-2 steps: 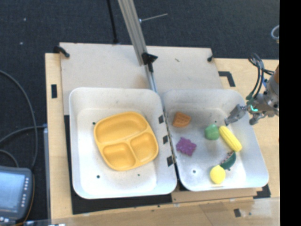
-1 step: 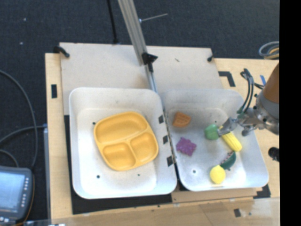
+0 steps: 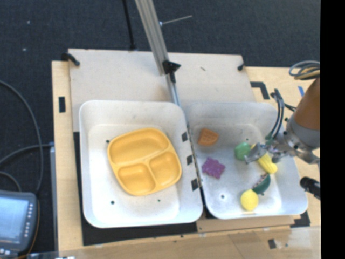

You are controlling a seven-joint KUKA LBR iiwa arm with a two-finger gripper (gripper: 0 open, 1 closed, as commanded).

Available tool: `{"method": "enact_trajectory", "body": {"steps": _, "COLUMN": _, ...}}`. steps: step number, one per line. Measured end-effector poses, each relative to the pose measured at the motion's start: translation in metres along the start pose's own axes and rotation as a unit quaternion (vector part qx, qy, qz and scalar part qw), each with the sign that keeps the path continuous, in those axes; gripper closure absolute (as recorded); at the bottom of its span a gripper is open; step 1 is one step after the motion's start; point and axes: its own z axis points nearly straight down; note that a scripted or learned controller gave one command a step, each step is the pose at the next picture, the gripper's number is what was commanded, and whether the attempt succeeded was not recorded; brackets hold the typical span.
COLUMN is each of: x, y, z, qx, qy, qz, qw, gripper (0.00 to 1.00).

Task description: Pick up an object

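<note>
In the right bin [image 3: 237, 212], a yellow ball [image 3: 249, 199] and a dark green piece [image 3: 262, 184] lie near the front edge. Beyond them the hand [image 3: 257, 154] sits low among a yellow piece [image 3: 267, 164] and a green toy [image 3: 242, 150]. Packed so tightly, they could slip or get nudged aside. Whether the hand is open or closed cannot be told; its wrist is cut off.

Small green object [image 3: 243, 150] and yellow piece [image 3: 267, 164] in the right bin [image 3: 226, 117], beside the claw [image 3: 257, 154].
</note>
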Motion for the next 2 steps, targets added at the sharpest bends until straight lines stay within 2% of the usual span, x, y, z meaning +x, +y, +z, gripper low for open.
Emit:
{"method": "enact_trajectory", "body": {"steps": 1, "x": -0.0043, "y": 0.0047, "z": 0.027, "qx": -0.01, "qy": -0.004, "qz": 0.001, "qw": 0.9999, "gripper": 0.0}}
{"method": "enact_trajectory", "body": {"steps": 2, "x": -0.0054, "y": 0.005, "z": 0.0179, "qx": -0.011, "qy": -0.005, "qz": 0.003, "qw": 0.9999, "gripper": 1.0}}
